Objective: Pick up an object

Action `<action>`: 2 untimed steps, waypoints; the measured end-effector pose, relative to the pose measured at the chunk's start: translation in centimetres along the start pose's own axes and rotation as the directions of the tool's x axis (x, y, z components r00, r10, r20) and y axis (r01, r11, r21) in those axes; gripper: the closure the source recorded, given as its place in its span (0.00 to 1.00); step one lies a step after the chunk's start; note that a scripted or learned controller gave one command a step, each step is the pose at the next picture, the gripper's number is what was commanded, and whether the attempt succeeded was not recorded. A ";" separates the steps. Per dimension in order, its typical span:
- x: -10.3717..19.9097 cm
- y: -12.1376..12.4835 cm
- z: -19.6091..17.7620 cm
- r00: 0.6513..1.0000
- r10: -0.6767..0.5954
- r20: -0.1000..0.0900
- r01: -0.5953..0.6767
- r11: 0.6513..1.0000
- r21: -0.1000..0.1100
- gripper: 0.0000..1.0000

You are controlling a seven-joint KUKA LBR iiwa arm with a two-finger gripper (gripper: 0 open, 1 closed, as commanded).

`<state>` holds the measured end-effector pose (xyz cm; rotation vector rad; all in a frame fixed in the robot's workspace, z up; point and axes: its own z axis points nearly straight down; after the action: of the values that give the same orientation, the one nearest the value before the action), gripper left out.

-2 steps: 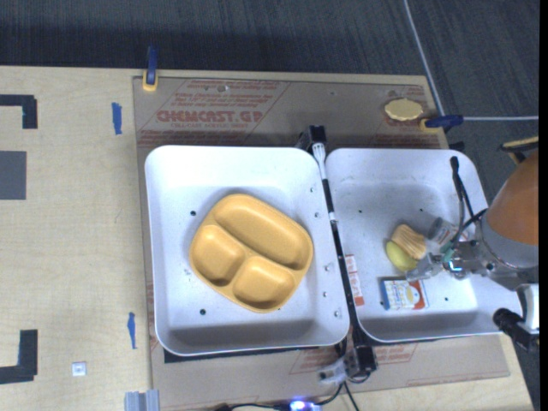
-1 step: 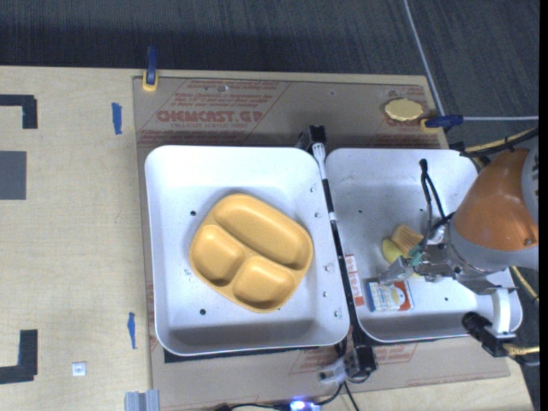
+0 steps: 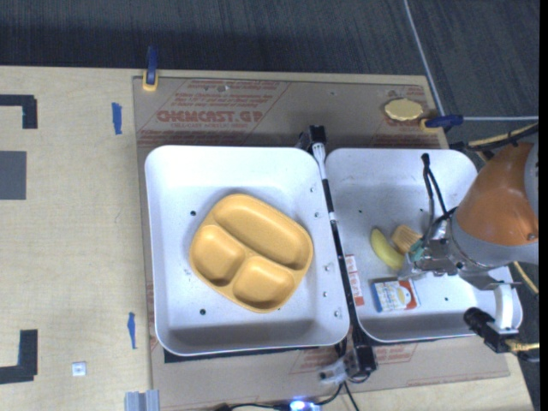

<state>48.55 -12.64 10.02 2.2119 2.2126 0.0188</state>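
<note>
In the right bin (image 3: pixel 377 174) a yellow banana (image 3: pixel 384 247) lies near the middle, with a small tan block (image 3: pixel 407 235) touching its right side. A flat red and white packet (image 3: pixel 393 295) lies near the bin's front wall. My gripper (image 3: pixel 423 259) hangs low over the bin, just right of the banana and block and above the packet's right end. The arm's orange band (image 3: pixel 503 208) rises behind it. Nothing shows between the fingers.
The left bin (image 3: pixel 171 178) holds a yellow three-compartment tray (image 3: pixel 249 252). A black divider bar (image 3: pixel 334 238) runs between the bins. A tan disc (image 3: pixel 403 110) lies on the cardboard behind the right bin. Cables trail along the arm at the right.
</note>
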 end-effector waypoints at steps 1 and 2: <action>0.1 -0.1 0.1 1.000 0.000 -0.001 0.000 1.000 0.003 0.00; 3.5 -0.5 1.4 1.000 0.000 0.000 0.000 1.000 0.013 0.00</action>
<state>48.07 -9.18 8.60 2.2185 2.2192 0.0035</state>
